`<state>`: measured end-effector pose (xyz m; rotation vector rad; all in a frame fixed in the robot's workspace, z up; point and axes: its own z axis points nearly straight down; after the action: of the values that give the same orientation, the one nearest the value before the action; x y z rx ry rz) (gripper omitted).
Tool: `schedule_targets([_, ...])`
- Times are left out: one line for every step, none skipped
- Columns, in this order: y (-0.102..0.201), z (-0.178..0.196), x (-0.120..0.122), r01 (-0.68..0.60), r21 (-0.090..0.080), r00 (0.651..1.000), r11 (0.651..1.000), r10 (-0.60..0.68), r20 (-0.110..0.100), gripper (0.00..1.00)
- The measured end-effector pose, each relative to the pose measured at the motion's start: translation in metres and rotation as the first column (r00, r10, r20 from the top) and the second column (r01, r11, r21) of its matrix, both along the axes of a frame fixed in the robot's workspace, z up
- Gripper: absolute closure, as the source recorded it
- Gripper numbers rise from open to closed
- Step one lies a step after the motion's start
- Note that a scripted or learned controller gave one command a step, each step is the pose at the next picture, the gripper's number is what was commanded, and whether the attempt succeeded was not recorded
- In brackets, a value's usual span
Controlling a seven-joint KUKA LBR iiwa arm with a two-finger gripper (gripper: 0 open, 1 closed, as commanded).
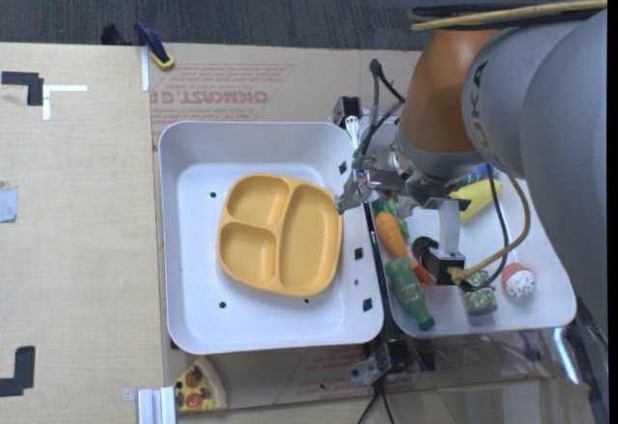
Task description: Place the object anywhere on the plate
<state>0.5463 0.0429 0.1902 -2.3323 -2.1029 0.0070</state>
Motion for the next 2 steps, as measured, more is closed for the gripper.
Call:
schedule_targets([-0.001,0.008,0.000,-0.003,-0.004,1.000,1.000,0.003,-0.003,1.00])
schedule_targets([0.066,0.047,0.025,-0.004,-0.001,1.000,1.000,0.004,0.002,1.00])
